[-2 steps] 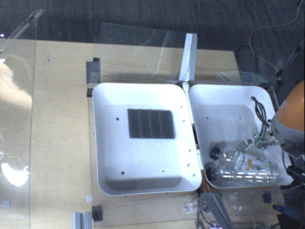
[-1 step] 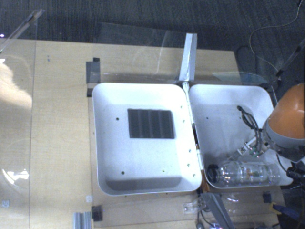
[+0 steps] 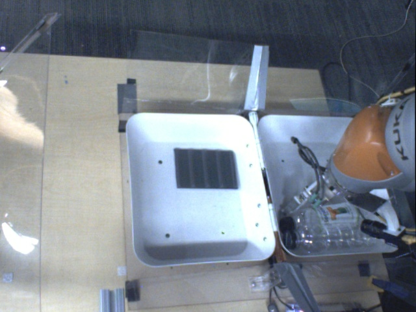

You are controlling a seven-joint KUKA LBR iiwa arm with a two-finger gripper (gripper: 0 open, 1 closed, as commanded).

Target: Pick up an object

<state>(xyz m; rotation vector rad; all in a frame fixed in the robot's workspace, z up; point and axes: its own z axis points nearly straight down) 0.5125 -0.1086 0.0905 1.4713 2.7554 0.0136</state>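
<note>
Clear plastic clutter, seemingly a see-through container with small bits inside, is seen at about five o'clock in the picture, in the near corner of the right bin. Just above it the gripper is lowered over the pile from the right, under the arm's orange band; how far it is open, and whether anything is gripped, cannot be told. A dark cable trails across the bin floor at three o'clock. At nine o'clock of that bin, the left bin is marked by a dark ribbed patch. A miss seems likely, since clear, slippery plastic could slide away, or the cable could be snagged.
</note>
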